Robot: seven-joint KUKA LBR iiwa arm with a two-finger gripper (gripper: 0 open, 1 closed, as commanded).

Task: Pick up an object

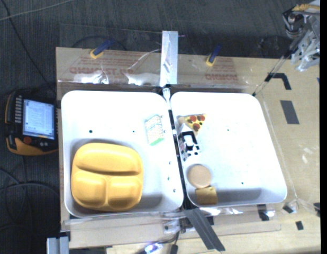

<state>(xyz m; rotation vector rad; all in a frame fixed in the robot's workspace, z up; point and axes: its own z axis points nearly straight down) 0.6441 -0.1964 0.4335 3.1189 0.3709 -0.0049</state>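
Two white bins mid-frame, side by side: left bin (100, 115), right bin (237, 142). Large yellow moulded object (107, 173) in lower left of left bin. Pendant with lit screen (31, 123) at left edge, off the bench. Gripper (305, 33) in upper right corner, well apart from both bins; open or closed: cannot tell. Along left side of right bin, lowest upward: tan block (206, 196), tan round disc (199, 175), black-and-white item (188, 143), small pizza-slice piece (194, 121). Green-white packet (154, 129) just across the divider.
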